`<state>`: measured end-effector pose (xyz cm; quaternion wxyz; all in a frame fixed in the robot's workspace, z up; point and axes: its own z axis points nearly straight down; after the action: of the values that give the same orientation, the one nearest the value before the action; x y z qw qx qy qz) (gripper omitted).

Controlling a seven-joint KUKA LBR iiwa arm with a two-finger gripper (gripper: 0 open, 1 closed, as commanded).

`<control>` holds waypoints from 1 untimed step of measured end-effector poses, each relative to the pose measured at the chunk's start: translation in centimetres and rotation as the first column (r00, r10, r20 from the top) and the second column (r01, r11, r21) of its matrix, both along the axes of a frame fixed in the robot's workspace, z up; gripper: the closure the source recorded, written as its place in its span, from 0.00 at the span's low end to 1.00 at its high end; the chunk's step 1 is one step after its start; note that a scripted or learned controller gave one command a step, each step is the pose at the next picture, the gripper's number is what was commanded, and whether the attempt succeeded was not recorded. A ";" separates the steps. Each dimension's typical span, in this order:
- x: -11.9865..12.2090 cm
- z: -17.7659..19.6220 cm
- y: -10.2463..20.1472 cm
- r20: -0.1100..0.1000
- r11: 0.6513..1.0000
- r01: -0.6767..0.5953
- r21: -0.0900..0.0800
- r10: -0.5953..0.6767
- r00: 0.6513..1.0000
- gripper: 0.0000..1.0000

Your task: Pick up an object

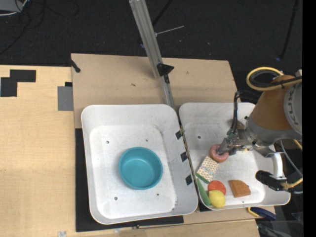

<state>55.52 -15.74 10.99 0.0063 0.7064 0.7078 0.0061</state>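
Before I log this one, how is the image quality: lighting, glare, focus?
Camera view: lighting is even and soft, with faint shadows; the left bin and right bin are bright white but keep their speckle, so no real glare; the floor above is nearly black; the teal bowl is reasonably sharp, while the gripper and pink ring look soft and small.

Dark floor (74,23) with cables (19,4); light wooden bench (34,147).
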 end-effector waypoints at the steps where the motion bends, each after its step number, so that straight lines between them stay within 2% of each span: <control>1: 0.7 6.0 -0.1 -0.014 1.000 0.002 -0.001 -0.002 1.000 1.00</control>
<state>56.22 -15.81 16.99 0.0015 0.7071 0.7071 0.0010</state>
